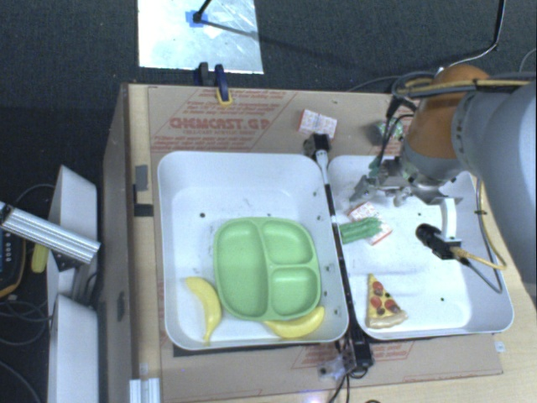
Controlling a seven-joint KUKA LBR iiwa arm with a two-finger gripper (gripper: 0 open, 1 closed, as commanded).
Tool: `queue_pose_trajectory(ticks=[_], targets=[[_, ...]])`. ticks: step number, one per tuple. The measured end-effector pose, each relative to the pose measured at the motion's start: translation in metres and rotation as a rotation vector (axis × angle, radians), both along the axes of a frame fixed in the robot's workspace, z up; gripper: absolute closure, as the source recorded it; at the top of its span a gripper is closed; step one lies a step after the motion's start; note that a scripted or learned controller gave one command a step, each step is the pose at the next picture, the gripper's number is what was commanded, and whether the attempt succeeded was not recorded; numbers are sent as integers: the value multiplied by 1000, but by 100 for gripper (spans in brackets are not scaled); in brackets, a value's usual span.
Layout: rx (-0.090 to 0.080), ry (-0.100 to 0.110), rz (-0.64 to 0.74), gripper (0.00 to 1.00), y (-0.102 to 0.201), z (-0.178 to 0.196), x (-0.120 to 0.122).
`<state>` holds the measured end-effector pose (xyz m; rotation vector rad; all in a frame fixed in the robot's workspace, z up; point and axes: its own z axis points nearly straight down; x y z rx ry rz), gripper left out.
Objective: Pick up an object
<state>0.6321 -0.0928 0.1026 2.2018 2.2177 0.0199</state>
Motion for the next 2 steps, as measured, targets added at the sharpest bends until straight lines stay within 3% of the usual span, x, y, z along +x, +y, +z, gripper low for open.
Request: queue_pose_trajectory(ticks=[1, 2], targets=[[1, 18, -6, 0, -41, 17, 7], [0, 7, -5, 0, -1, -12, -13]])
